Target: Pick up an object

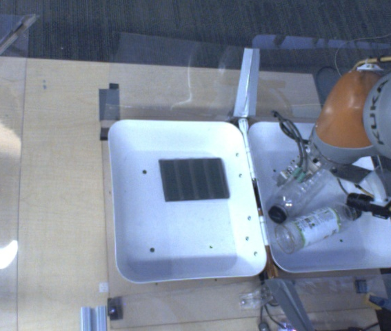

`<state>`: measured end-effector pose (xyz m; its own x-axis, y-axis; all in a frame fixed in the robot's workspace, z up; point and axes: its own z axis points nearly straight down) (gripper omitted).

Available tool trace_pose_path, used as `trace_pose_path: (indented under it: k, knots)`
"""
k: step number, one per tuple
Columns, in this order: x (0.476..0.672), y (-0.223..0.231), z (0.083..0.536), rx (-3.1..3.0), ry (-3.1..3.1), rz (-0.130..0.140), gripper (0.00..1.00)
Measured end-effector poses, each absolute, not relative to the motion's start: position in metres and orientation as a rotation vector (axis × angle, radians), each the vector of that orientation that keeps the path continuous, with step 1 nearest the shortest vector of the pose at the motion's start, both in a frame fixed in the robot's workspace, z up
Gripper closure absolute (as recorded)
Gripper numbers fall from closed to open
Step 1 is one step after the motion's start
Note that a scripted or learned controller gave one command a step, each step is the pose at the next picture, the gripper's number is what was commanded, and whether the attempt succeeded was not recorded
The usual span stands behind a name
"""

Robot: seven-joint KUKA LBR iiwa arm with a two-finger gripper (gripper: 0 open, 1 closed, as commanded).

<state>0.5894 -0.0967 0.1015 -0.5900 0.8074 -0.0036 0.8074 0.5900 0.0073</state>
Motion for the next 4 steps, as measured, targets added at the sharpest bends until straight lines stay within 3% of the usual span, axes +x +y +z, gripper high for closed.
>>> trace_pose_path:
  k: [1,2,4]
  knots:
    - [0.589,-0.097,0.101,1.42,2.795,0.007,0.0]
    - [0.642,-0.102,0.088,1.603,2.69,0.009,0.0]
    - [0.509,-0.103,0.091,1.565,2.701,0.015,0.0]
